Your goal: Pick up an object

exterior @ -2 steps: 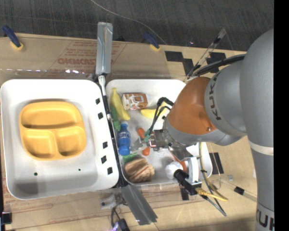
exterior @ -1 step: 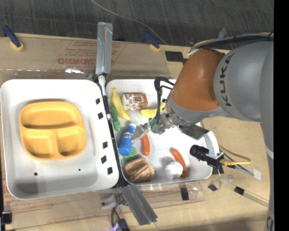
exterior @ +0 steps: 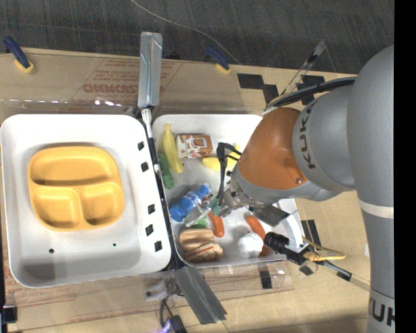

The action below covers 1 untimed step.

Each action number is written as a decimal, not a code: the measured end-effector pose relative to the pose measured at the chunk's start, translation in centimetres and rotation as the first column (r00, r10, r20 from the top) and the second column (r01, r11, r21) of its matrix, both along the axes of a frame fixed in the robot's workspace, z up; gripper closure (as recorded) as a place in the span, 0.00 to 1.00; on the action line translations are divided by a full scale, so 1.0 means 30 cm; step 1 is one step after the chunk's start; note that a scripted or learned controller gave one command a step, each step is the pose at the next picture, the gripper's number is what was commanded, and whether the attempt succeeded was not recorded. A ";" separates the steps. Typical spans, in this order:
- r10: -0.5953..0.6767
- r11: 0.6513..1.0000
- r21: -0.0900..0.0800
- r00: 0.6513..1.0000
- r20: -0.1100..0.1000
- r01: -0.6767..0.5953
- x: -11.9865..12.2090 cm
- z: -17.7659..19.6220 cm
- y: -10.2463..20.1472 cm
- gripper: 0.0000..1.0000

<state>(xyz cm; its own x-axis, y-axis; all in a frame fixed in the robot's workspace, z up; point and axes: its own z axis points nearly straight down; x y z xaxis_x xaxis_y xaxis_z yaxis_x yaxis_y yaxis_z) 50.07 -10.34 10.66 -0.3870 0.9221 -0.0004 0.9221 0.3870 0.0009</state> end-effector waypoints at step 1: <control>0.004 1.000 0.000 1.000 -0.001 -0.004 0.002 0.030 0.002 1.00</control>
<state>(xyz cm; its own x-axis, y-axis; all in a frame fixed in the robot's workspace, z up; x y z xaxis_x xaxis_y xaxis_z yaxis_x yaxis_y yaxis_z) 50.12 -10.30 11.54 -0.3908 0.9205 0.0004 0.9205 0.3908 0.0001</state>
